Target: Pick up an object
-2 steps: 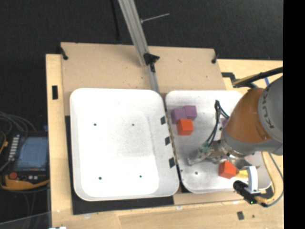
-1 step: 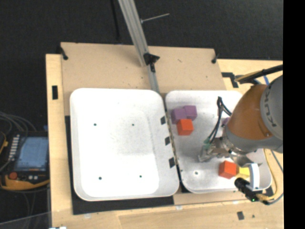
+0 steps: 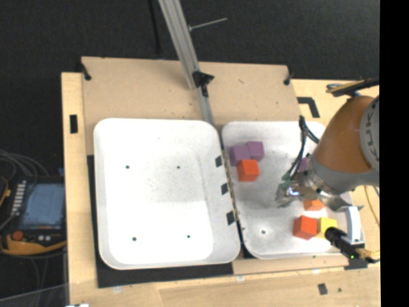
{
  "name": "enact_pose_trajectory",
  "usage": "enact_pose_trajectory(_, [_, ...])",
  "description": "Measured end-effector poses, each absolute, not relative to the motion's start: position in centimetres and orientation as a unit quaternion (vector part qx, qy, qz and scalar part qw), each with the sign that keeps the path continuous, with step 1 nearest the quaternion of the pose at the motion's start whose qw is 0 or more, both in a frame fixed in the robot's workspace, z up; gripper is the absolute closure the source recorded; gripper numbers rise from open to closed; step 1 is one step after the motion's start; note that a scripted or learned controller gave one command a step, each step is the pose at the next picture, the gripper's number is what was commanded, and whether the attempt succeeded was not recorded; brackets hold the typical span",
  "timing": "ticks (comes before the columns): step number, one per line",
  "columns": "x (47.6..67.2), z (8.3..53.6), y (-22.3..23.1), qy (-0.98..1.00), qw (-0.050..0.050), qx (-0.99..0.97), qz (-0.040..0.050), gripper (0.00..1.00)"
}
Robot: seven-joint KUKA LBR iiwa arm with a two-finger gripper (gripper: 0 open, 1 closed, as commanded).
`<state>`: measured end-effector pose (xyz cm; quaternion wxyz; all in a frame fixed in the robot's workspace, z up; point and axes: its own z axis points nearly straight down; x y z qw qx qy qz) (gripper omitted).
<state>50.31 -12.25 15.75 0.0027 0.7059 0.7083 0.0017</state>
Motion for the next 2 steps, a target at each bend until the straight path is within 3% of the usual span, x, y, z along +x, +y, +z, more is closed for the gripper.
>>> enact_pose_trajectory(2, [50.9,26.2,-13.1,0.709,0.003,0.705,0.0019,1.00])
